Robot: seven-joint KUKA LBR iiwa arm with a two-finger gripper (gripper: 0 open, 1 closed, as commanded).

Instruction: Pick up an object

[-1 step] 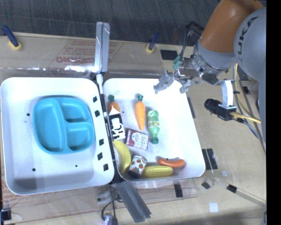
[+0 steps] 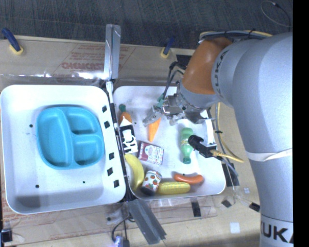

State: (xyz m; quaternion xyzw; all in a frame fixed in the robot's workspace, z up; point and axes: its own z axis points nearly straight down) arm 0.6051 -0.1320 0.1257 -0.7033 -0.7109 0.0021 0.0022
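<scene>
Overhead slanted view of a bench w/ two shallow white bins sitting side by side. The left bin (image 2: 10, 153) is filling the left half of the frame & holding a blue divided tray (image 2: 69, 136), lying flat near its centre. The right bin (image 2: 139, 99) is sitting centre-right, crowded w/ small toy food items.

A big grey arm (image 2: 262, 102) w/ an orange band (image 2: 201, 68) is reaching in from the right edge, covering the frame's upper right. Its gripper (image 2: 157, 115) is hanging over the upper middle of the right bin, metal fingers pointing left & down, just above an orange carrot (image 2: 153, 131). Fingers are looking slightly apart w/ nothing visibly between them; carrot contact can't be confirmed.

Other items lying in the right bin: a green bottle (image 2: 186, 145) right of the carrot, a small red carton (image 2: 151, 153) at centre, a banana (image 2: 135, 170) along the left wall, a yellow corn-like piece (image 2: 172, 188) & a red hot dog (image 2: 188, 178) near the bottom edge, & a black-white carton (image 2: 126, 137) at the left wall
</scene>
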